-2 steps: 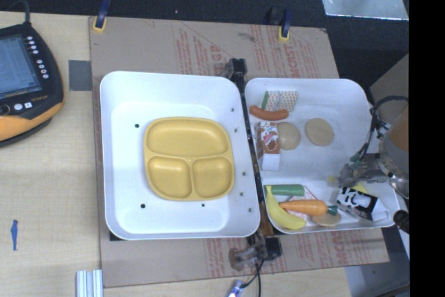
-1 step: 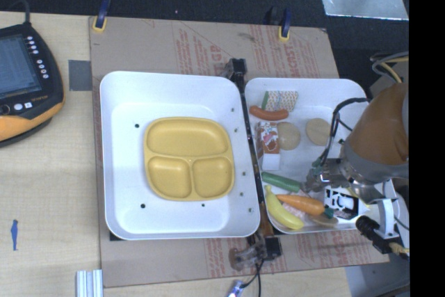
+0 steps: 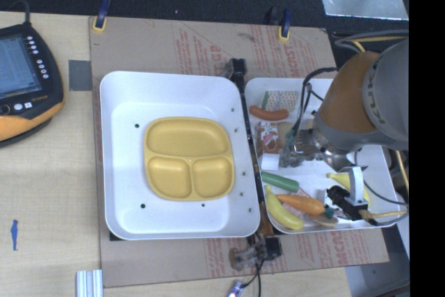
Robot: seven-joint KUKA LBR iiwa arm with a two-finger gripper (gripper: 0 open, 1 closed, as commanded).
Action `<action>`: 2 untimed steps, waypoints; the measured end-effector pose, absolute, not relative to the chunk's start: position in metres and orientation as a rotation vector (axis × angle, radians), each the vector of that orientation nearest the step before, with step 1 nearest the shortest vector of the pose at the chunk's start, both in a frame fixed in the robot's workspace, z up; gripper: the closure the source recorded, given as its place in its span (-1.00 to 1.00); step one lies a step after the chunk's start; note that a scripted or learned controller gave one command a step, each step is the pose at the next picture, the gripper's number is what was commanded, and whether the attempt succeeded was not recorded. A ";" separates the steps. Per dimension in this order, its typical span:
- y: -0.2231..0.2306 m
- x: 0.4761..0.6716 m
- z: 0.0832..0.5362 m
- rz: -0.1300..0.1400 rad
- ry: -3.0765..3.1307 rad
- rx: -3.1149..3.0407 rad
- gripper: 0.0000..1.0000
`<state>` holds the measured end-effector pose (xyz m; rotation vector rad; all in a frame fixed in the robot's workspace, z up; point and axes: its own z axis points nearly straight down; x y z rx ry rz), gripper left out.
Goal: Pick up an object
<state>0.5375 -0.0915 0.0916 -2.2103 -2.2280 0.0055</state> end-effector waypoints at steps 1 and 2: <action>-0.148 0.550 0.092 0.002 -2.222 -2.218 1.00; -0.089 0.631 0.193 0.000 -2.226 -2.215 1.00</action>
